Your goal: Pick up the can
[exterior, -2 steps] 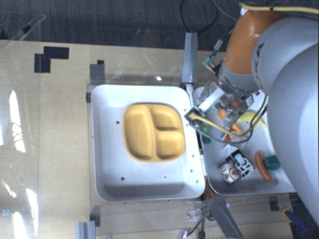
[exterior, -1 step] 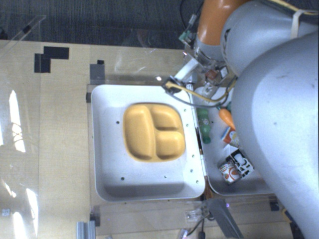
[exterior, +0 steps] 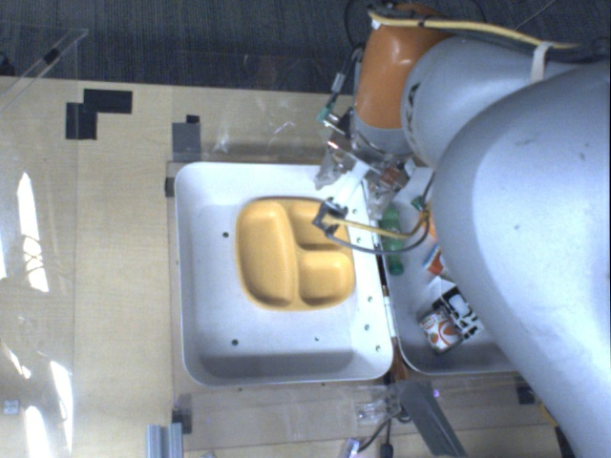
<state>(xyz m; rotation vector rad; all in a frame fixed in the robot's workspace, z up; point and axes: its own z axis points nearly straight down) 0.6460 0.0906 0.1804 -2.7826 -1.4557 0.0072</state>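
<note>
The can (exterior: 440,331), short with a red and white label, lies on its side near the front left corner of the right bin (exterior: 412,355). My gripper (exterior: 337,176) hangs over the far right part of the left bin (exterior: 286,361), above the top right corner of a yellow divided tray (exterior: 291,253). It is well away from the can, up and to the left of it. Nothing shows between its fingers. The arm covers most of the right bin.
A black and white packet (exterior: 462,309) lies right beside the can. A green item (exterior: 392,221) and an orange-red item (exterior: 435,257) peek out from under the arm in the right bin. The yellow tray takes up the middle of the left bin.
</note>
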